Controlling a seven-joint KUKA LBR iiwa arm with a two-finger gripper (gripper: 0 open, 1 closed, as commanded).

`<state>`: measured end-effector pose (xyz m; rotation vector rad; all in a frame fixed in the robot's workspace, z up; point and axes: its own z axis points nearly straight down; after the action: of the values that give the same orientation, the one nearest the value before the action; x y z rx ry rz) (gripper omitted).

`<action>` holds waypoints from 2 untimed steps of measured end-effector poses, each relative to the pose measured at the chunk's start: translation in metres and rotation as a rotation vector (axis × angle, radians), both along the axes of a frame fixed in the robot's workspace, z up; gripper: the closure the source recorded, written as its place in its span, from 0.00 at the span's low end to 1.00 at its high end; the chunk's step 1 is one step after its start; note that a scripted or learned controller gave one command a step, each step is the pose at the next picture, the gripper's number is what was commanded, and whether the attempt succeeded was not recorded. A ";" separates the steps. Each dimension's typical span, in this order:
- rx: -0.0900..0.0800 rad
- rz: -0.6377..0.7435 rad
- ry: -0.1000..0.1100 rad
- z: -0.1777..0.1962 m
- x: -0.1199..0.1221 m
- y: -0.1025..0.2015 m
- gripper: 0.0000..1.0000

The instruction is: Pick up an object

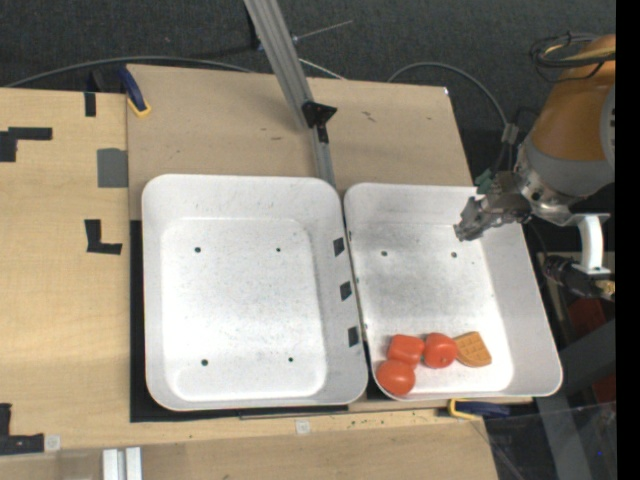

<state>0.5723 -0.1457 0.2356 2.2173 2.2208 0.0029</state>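
Observation:
Three red tomato-like pieces (410,358) lie clustered at the near edge of the right bin (420,268), with an orange cracker-like piece (473,349) touching them on the right. The gripper (472,224) hangs over the far right part of that bin, well away from the pieces. The arm's orange band (575,118) shows at the right. Nothing is visible between the fingers.
The left bin (240,288) lies beside the right one, joined by dark clips. A slanted metal pole (285,58) crosses the bench behind the bins. Black tape marks and a blue clamp (135,93) sit at the left.

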 end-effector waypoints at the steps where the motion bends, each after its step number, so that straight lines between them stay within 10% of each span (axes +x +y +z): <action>1: 0.002 0.004 0.004 0.008 0.007 0.049 1.00; 2: 0.002 0.004 0.006 -0.002 0.011 0.098 1.00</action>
<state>0.5835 -0.0475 0.2333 2.2169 2.2294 -0.0008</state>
